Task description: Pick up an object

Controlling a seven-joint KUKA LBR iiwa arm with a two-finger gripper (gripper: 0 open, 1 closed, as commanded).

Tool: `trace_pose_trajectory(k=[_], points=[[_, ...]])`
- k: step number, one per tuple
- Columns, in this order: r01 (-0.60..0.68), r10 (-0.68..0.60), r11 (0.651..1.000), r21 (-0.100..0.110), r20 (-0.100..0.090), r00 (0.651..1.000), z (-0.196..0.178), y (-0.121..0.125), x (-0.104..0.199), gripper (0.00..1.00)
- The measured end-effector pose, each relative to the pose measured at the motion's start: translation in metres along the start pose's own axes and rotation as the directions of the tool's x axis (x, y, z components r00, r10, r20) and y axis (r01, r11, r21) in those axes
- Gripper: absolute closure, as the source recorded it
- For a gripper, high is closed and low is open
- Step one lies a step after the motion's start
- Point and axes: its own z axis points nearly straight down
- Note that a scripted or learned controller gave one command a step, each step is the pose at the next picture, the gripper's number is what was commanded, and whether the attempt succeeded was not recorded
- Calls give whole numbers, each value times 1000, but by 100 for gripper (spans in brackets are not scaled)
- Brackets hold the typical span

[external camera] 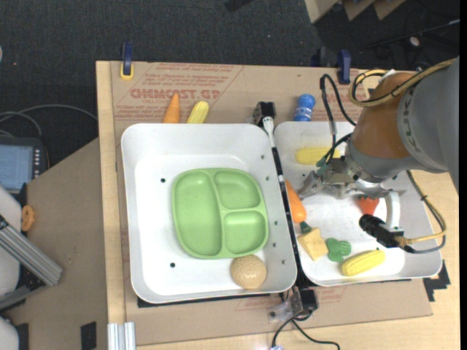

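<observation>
Dark carpet surrounds a cardboard-covered worktop (219, 86) that carries two shallow white bins side by side. In the left bin (146, 159) lie a glossy green divided plate (219, 211), hard and smooth, and a rough tan ball (249, 271) at the near edge. The right bin (416, 265) holds small toy foods: a yellow corn cob (363, 262) near the front, a green broccoli piece (337, 250) just beside it, a pale yellow cheese wedge (314, 243), an orange carrot (295, 203) lying along the left wall, a yellow piece (312, 154) toward the back and a small red piece (368, 204) near the arm. The claw (332, 183) hangs low over the middle of the right bin, beneath the wrist; I cannot tell how it stands, and nothing shows as gripped. Any of these toys looks light, stiff and slick, probably moulded plastic. The corn cob seems the easiest candidate: long and rounded, best pinched across its narrow middle, though its curved skin could squirt out. The carrot sits tight to the wall, which would likely hamper a grasp.
</observation>
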Motion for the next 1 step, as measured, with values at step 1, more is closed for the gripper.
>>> trace_pose_trajectory(k=[1], points=[[3,-3,1000,-9,2,1000,0,39,-6,0]])
